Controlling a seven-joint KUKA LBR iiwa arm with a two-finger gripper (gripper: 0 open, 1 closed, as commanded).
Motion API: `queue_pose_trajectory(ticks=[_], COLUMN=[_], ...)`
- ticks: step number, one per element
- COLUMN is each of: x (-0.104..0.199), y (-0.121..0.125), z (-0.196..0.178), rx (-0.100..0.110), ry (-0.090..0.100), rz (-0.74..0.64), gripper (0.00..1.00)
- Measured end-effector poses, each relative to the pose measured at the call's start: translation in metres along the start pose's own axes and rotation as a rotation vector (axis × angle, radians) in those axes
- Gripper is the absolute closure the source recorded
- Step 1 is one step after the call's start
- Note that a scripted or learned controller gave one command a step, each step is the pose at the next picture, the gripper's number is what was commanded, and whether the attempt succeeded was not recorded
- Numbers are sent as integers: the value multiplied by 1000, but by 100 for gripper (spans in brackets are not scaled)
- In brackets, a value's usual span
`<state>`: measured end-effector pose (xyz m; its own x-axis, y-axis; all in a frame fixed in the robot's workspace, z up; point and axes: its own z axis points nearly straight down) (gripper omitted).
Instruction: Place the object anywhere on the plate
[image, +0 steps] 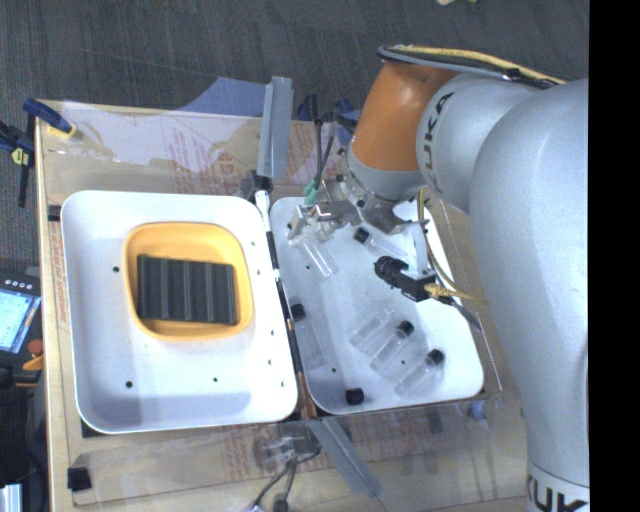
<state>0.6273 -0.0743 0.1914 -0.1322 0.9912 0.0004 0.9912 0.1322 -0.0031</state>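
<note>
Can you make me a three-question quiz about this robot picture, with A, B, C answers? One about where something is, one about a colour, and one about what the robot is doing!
1. Where is the yellow plate with the dark ribbed middle?
A. In the left white bin
B. In the right white bin
C. On the floor

2. What colour is the band above the robot arm's wrist?
A. Green
B. Orange
C. Blue

3. Where is the two-finger gripper right now?
A. Over the yellow plate
B. Outside both bins
C. Over the far end of the right white bin

Answers:
1. A, the plate sits inside the left white bin.
2. B, the band above the wrist is plainly orange.
3. C, the gripper is above the far end of the right white bin, where small clear vials with black caps lie.
</note>
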Motion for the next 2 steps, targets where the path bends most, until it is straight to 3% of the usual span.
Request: queue_pose_trajectory(ticks=[1,2], x=[20,20], y=[12,12], z=[-1,-1], rx=[-3,-3], ry=[-2,-2], rz=[-256,-256], gripper=[100,0])
